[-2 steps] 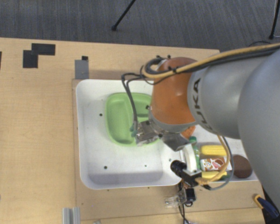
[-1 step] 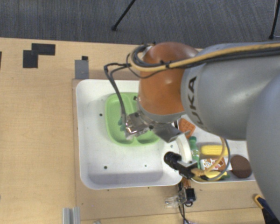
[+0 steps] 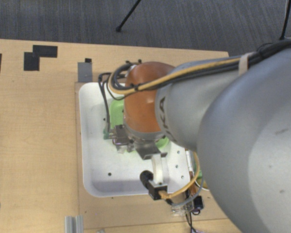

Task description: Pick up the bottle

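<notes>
My arm reaches in from the right and covers most of the white bin (image 3: 89,149). Its orange band (image 3: 143,101) hangs over the middle of the bin. The gripper (image 3: 121,139) points down below the band, low over the bin floor, and the wrist hides its tips. A light green thing (image 3: 117,111) that may be the bottle shows at the gripper's left. Another sliver of the same green (image 3: 161,142) shows on the right. The wrist hides most of it, so I cannot say whether the gripper touches it.
The bare white floor of the bin (image 3: 104,171) shows at the left and front. A small grey block (image 3: 85,71) stands on the wooden bench just behind the bin's far left corner. Black patches (image 3: 39,57) mark the bench at the far left.
</notes>
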{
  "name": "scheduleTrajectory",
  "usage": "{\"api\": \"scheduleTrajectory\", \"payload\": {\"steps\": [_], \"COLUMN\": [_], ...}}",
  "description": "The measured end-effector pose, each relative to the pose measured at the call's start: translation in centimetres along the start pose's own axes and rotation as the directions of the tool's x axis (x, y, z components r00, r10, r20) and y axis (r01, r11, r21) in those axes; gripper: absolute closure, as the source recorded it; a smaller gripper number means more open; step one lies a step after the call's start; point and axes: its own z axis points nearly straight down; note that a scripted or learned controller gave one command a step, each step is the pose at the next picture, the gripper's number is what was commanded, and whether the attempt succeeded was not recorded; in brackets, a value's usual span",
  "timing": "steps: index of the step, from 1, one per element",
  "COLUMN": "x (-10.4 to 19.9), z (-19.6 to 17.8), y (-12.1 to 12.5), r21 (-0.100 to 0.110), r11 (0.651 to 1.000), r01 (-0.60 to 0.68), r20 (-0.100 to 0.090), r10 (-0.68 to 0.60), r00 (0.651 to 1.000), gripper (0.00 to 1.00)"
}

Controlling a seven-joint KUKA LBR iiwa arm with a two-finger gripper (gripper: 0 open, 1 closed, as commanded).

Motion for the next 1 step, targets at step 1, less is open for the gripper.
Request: {"api": "scheduleTrajectory", "payload": {"steps": [1], "x": [-1.30], "z": [-12.07], "y": [0.11], "r21": [-0.003], "r11": [0.960], "r01": [-0.279], "r20": [-0.001], "r10": [0.279], "r00": [0.960], "gripper": [1.00]}}
